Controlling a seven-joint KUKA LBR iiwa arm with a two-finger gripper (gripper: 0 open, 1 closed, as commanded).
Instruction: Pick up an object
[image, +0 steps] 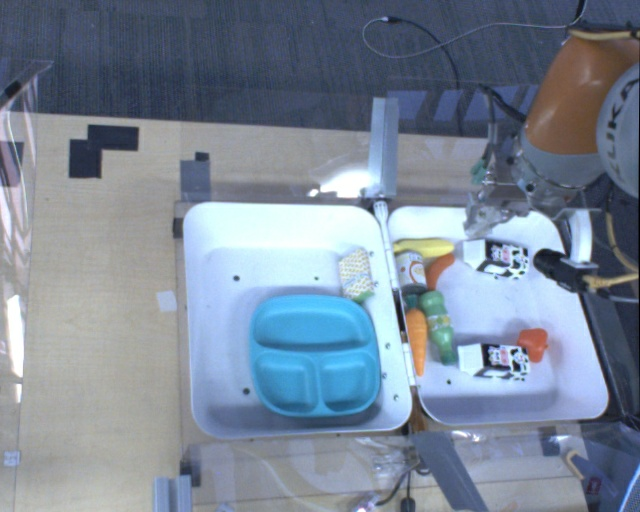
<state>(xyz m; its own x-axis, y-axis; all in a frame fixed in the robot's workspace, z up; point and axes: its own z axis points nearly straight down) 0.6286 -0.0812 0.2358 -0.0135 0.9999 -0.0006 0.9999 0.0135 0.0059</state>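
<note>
The tool (487, 215) is seen low over the right bin (590, 385), just above a small cow-print carton (500, 258). Whether it is gripping cannot be told. Nothing appears lifted; the pick is judged not yet done.

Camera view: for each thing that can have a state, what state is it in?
Blue three-compartment plastic tray: flat in left white bin, nothing in it.
Orange carrot: lying along right white bin left wall.
Two cow-print cartons: lying down.
Gripper: above right bin's far end, holding nothing visible.
</note>
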